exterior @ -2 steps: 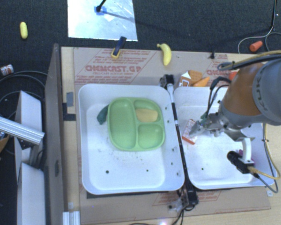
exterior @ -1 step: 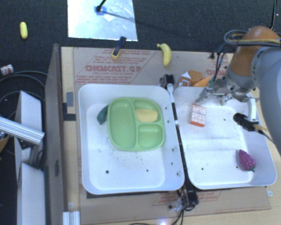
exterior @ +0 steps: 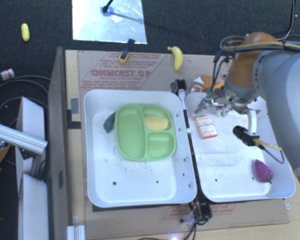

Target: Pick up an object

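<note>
A pink and white packet (exterior: 206, 126) lies in the far left part of the right bin (exterior: 225, 184). A magenta berry-shaped toy (exterior: 262, 170) rests near that bin's right wall. My gripper (exterior: 214, 107) hangs over the bin's far edge, just beyond the packet and apart from it. It is open with nothing between its fingers. In the left bin (exterior: 140, 189) sits a green divided plate (exterior: 142, 139) with a yellow piece (exterior: 157, 122) in its far right compartment. A dark green object (exterior: 109, 122) lies against the plate's left side.
A yellow banana (exterior: 177, 57) and a blue and yellow tool (exterior: 126, 50) lie on the cardboard beyond the bins. An orange and white object (exterior: 202, 84) sits just behind the right bin, close to the gripper. The grey arm covers the right bin's far right corner.
</note>
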You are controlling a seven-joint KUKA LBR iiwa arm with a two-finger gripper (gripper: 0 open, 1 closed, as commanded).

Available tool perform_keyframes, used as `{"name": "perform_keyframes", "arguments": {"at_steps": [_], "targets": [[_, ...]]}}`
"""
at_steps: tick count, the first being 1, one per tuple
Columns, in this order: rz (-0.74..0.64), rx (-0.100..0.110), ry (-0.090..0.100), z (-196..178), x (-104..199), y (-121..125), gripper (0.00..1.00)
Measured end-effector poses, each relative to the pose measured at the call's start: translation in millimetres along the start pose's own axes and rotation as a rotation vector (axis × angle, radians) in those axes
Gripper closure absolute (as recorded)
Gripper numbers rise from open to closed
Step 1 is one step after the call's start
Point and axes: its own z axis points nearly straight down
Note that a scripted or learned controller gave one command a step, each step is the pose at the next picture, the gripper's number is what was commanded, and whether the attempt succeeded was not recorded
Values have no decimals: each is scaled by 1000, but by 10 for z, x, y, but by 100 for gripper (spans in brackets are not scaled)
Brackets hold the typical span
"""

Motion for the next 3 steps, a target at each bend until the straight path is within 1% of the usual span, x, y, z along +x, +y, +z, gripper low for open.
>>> {"name": "perform_keyframes", "arguments": {"at_steps": [1, 2, 3], "targets": [[1, 7, 2, 30, 7, 40, 0], [7, 16, 3, 68, -124, 29, 0], [2, 18, 3, 73, -7, -33, 0]]}}
